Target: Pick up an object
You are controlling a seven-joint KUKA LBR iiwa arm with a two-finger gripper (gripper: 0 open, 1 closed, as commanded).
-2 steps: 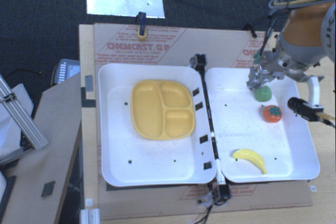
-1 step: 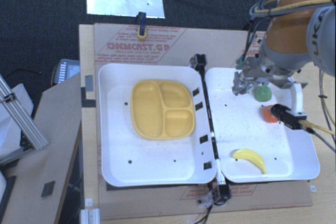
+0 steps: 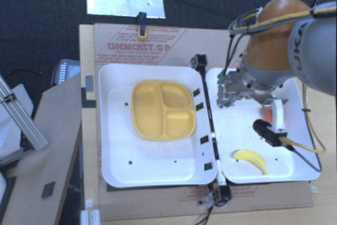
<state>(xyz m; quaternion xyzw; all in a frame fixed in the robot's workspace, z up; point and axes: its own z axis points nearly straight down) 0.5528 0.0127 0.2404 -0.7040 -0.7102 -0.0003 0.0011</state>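
A yellow banana lies near the front of the right bin. Further back in that bin an orange and white object is partly hidden under the arm. My gripper hangs over the back left part of the right bin, close to the divider between the bins. It is well behind the banana and to the left of the orange and white object. Nothing shows in its grasp.
A yellow three-compartment plate lies in the middle of the left bin. A black part on a yellow cable hangs from the arm over the right bin. Black clips line the divider.
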